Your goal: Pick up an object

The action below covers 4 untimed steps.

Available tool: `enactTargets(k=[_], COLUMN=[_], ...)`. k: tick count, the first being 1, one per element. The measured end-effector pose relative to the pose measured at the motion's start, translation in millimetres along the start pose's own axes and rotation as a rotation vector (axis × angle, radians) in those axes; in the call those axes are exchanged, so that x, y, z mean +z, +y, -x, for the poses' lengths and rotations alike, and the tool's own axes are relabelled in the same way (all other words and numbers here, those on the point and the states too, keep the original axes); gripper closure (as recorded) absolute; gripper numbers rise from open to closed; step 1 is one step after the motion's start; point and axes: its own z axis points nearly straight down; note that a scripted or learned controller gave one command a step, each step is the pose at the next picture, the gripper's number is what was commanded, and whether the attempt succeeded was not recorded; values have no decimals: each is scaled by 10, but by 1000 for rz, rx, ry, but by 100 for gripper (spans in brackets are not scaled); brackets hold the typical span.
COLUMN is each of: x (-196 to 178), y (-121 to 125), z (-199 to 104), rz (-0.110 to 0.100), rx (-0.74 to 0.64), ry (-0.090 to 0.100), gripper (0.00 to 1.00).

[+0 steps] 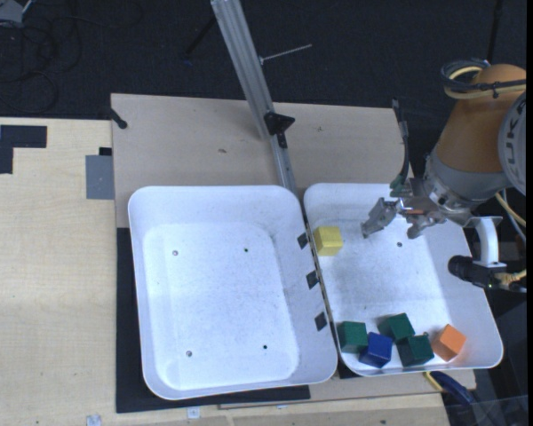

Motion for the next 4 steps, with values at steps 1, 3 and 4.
enactTargets(k=[1, 3, 4], x=[124, 91, 121], y=[631, 723, 179], z=[-405, -1297, -1103], rz=[3, 7, -4], rx=[-7, -10, -1], ry=[1, 3, -1], gripper=[0, 0, 0])
